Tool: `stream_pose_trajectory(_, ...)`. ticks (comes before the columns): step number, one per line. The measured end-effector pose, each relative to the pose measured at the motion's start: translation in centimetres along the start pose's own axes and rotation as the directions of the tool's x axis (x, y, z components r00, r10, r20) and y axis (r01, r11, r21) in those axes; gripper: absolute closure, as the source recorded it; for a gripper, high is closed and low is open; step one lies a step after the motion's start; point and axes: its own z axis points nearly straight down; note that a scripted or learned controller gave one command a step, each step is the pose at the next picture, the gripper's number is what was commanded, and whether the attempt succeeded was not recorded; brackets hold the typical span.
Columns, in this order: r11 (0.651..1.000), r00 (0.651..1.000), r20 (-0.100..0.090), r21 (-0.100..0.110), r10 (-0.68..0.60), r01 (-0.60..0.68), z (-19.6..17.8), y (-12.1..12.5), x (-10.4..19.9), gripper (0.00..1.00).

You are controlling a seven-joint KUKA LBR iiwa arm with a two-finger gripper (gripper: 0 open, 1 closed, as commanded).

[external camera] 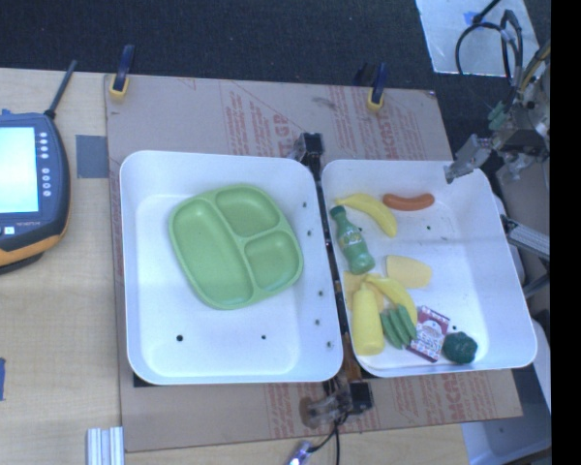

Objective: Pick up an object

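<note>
The right bin (508, 289) holds several toy foods: a yellow banana (368, 211), a brown sausage (408, 201), a green bottle (351, 241), a pale yellow wedge (409, 271), a yellow bottle (367, 324), green pods (399, 325), a red packet (429, 334) and a dark green broccoli piece (460, 348). My gripper (461, 167) hovers over the bin's far right corner, to the right of the sausage and apart from every item. Nothing is seen in its grasp.
The left bin (145, 347) carries a green divided plate (235, 245). A tablet-like pendant (17, 192) lies at the far left of the bench. Clamps (376, 83) hold the cardboard at the back edge. Cables and hardware (508, 56) crowd the upper right.
</note>
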Motion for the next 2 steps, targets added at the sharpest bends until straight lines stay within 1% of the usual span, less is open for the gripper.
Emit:
stream_pose_trajectory(1,1.0,1.0,0.0,0.002,-0.002,0.002,7.6,-3.5,5.2,0.0)
stream_pose_trajectory(2,1.0,1.0,-0.001,0.003,-0.001,0.001,18.9,-10.7,7.6,0.0)
